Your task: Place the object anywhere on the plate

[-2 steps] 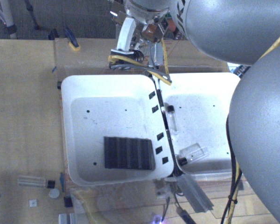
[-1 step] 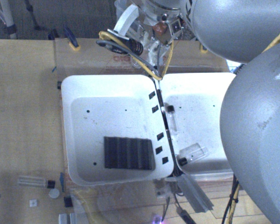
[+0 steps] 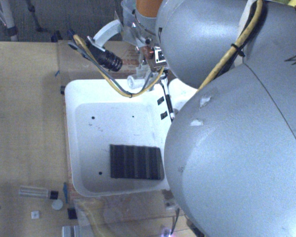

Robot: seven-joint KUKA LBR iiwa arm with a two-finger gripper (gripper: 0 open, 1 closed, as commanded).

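While the gripper hangs over the left bin's far rim, open or closed I cannot tell, a dark ribbed block lies near, placing seemingly undone.

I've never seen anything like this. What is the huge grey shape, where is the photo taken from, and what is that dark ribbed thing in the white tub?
The photo comes from one camera fixed above a workbench, looking down at a slant. The huge grey shape is a robot arm, reaching in from the right and so close to the lens that it blocks much of the scene. Its far end, past the orange band, carries the gripper, wrapped in cables with a small black cylinder beside it; I cannot tell whether it holds anything. Below is a shallow white bin. The dark ribbed rectangular block lies flat on the bin's floor, apart from the gripper. A few small odd parts sit on the wooden bench outside the bin.
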